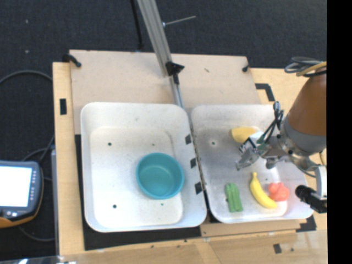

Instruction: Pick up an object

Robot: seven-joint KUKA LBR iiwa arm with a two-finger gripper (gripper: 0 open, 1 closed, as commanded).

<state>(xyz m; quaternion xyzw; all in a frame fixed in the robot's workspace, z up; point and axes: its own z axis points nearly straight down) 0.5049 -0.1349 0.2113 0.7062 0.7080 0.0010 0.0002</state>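
Camera view: tool [247, 157] hangs low over the right bin [214, 125], just beside a yellow lump [243, 132]; whether it is apart or together I cannot tell, and nothing shows clamped in it. Banana [260, 191], green block [234, 197] and red piece [279, 191] lie close together along that bin's near edge, a blue bowl [159, 174] sits in the left bin [99, 120]. Best bet, judging from this: centre squarely over one item, the yellow lump being nearest, descend straight, and avoid the crowded trio.

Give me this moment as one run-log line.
arm: over right bin | hand: low, beside yellow object | grasp: not visible | right bin: green object, banana, red object | left bin: blue bowl
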